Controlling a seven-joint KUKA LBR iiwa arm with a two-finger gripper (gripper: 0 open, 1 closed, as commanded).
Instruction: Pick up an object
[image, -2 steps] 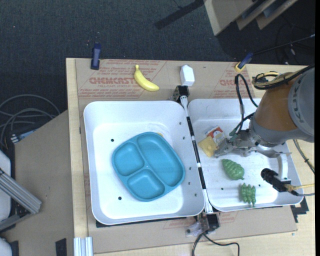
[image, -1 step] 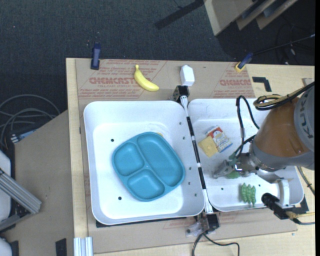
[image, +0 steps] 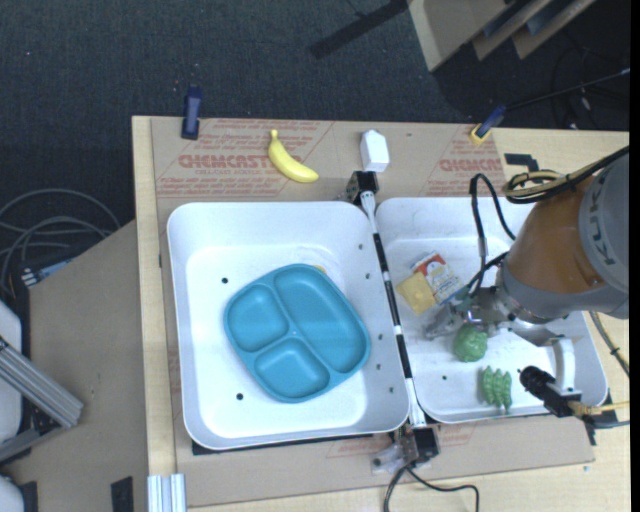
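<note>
I cannot tell how the jaws stand; the gripper (image: 452, 318) sits low in the right bin (image: 590, 385), just beside a green ball (image: 470, 344) and a yellow block (image: 417, 291). A red-and-white packet (image: 431, 268) lies behind the block, and a green knobbly toy (image: 495, 387) lies nearer the front. The left bin (image: 190, 250) holds a blue divided plate (image: 293, 331). Both rest on a cardboard-topped bench (image: 230, 165) with a banana (image: 289, 161) at the back. Dark carpet (image: 100, 60) and loose cables (image: 50, 240) surround it.
</note>
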